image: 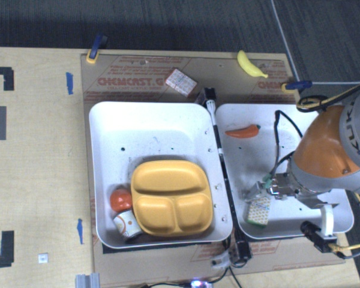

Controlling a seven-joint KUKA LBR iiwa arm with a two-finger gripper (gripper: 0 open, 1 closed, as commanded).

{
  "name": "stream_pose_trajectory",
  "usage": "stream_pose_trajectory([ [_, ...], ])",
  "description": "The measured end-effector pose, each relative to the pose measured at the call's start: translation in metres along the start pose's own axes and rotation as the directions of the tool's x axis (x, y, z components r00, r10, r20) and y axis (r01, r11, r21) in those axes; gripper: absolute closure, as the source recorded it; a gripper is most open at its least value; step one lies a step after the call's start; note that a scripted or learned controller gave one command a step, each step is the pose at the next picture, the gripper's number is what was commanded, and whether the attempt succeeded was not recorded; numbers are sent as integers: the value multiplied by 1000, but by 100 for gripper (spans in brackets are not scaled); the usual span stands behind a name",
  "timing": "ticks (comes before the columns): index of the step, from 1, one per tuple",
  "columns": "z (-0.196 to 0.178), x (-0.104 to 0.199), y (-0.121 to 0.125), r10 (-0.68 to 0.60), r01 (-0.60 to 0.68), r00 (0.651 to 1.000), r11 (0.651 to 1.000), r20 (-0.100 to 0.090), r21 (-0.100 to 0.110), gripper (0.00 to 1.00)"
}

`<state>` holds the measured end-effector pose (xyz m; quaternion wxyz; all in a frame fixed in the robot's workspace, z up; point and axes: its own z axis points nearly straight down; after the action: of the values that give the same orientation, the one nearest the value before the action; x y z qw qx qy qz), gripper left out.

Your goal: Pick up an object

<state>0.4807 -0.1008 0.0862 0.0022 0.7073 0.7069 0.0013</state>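
Seen from above, left to right: a yellow divided tray (171, 197) lying upside down in the left bin (108, 125), with a red-orange ball (120, 198) and a small white-and-orange toy (126, 222) tucked against its left edge. Beyond the divider, in the right bin (339, 224), an orange carrot (242, 132) near the far wall and a small green-speckled sponge (259, 210) by the near rim. Poised just above that sponge, the gripper (269, 188), whether open or closed impossible to tell. Likely the approach step, nothing lifted yet. Next: lowering squarely onto the sponge, closing, then raising.
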Motion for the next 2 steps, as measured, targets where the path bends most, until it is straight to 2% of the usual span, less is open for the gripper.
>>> stream_pose_trajectory([
  [1,-10,0,1,1,-1,1000,1000,0,-3,100],
  [2,-10,0,1,1,-1,1000,1000,0,-3,0],
])
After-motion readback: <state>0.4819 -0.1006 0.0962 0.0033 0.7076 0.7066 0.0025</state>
